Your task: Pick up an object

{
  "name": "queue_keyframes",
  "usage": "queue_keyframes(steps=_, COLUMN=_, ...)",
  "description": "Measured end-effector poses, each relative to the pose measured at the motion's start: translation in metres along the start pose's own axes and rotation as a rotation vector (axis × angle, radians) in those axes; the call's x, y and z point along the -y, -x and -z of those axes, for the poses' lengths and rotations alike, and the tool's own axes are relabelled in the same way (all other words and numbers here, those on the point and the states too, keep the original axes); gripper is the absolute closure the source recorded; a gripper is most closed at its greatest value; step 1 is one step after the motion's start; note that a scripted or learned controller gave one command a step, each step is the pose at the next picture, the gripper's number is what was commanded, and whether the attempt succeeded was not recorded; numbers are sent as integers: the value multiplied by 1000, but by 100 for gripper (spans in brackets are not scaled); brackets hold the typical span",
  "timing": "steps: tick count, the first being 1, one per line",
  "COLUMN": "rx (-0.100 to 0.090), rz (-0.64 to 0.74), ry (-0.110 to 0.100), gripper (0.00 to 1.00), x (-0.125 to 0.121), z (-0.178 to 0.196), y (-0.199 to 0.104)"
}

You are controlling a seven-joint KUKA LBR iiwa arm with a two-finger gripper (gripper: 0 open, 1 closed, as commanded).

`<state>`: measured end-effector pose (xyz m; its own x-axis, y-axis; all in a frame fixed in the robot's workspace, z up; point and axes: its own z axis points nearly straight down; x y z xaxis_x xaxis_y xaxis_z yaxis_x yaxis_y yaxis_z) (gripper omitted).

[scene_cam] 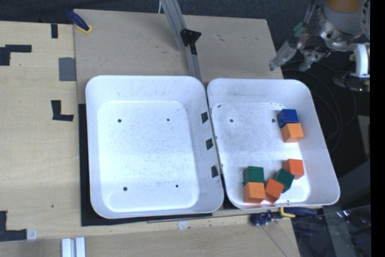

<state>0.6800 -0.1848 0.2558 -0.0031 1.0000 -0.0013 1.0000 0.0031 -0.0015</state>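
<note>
Bench (132, 48) w/ 2 white bins (96, 129)

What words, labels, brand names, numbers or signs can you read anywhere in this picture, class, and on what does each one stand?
None can be read.
The blocks, such as the blue block, have plain faces.
The white bins carry dark dots, no lettering.
The black tape pieces on the bench are plain shapes, not letters.
</note>
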Motion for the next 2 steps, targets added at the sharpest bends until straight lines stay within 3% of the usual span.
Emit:
queue_keyframes(steps=1, rx=1, rz=0, ry=0, gripper=0, x=0, z=0, y=0)
queue_keyframes(steps=2, rx=-1, rz=-2, ry=-4, gripper=0, x=9, z=-50, y=2)
